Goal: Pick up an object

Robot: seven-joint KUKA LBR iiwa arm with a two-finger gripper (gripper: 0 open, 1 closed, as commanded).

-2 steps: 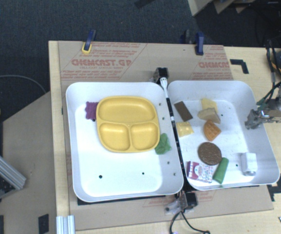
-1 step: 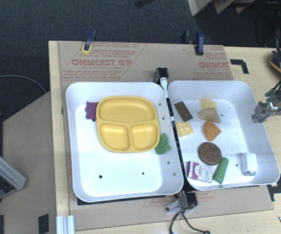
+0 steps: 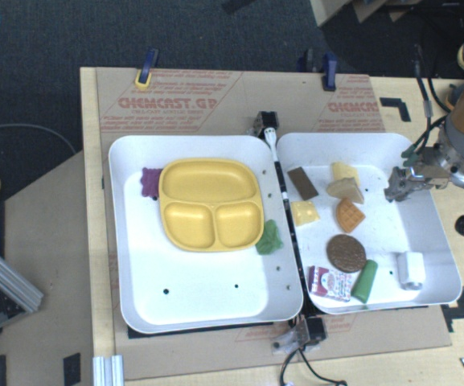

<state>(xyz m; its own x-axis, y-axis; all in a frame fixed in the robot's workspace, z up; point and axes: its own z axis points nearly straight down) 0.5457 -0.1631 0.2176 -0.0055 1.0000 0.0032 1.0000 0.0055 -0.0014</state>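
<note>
Dark carpet surrounds the table [image 3: 215, 95] bearing two white bins.
Taking the right bin [image 3: 437, 215] as landmark: the gripper [image 3: 398, 187] hangs over its right part, whether clenched or released I cannot tell; a brown cookie [image 3: 347, 252], green cylinder [image 3: 366, 281] and white cylinder [image 3: 412, 268] lie along its near side.

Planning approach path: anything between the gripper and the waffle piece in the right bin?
In the camera view, only bare white bin floor lies between the gripper and the waffle piece.
</note>
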